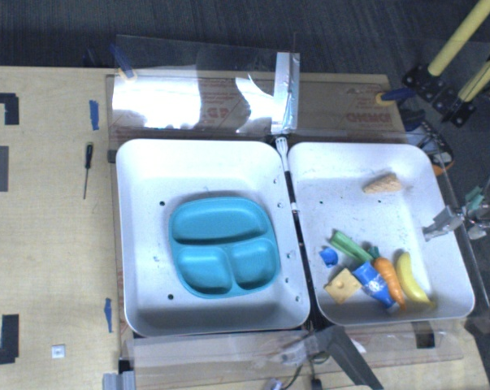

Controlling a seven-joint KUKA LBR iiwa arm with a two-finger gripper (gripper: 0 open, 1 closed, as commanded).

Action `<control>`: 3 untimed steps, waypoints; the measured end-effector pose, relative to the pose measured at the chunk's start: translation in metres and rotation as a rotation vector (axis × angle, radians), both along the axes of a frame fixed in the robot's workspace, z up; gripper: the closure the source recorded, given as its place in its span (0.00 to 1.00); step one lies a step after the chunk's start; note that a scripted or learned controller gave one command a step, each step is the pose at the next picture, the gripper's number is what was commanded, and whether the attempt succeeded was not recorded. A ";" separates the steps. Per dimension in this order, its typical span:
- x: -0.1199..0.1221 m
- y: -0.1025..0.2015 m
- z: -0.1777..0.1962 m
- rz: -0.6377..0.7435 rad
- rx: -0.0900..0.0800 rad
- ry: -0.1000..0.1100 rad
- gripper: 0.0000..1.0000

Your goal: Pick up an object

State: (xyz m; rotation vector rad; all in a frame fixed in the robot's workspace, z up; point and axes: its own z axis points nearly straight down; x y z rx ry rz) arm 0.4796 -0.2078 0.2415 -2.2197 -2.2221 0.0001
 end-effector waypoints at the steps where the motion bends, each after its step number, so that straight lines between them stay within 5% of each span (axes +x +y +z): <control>1: 0.001 0.055 -0.124 -0.023 0.000 -0.002 0.00; 2: 0.010 0.055 -0.146 0.053 -0.008 -0.031 0.00; 3: 0.001 0.063 -0.109 -0.036 -0.001 -0.004 0.00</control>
